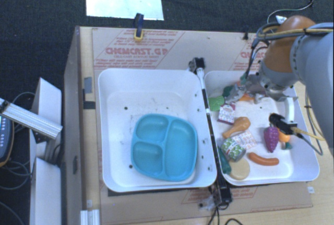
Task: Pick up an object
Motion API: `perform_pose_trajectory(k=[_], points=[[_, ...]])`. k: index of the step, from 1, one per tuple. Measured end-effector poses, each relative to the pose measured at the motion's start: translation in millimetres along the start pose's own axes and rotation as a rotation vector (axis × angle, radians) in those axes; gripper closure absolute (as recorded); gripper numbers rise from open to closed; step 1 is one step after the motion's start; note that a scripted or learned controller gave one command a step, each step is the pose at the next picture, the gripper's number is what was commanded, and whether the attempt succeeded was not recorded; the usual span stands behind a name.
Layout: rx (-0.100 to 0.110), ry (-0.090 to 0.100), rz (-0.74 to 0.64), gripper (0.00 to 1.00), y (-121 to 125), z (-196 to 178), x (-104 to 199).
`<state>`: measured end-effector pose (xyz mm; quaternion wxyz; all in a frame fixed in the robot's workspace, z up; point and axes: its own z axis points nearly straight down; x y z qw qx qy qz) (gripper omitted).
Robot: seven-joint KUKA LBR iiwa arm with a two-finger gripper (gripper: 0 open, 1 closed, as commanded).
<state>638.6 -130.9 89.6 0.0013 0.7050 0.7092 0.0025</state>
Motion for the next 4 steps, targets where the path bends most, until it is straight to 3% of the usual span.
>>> perform_pose_trajectory(k=[1, 2, 3, 4], points=[[-0.012, -0.005, 0.005, 0.00, -56.0, -1.5, 8.8], [-0.012, -0.006, 0.005, 0.00, -78.6, -0.7, 43.6], [-0.017, -0.007, 0.004, 1.00, -76.9, -12.6, 43.3], [0.002, -0.001, 0.002, 1.00, -48.3, -95.5, 109.9]])
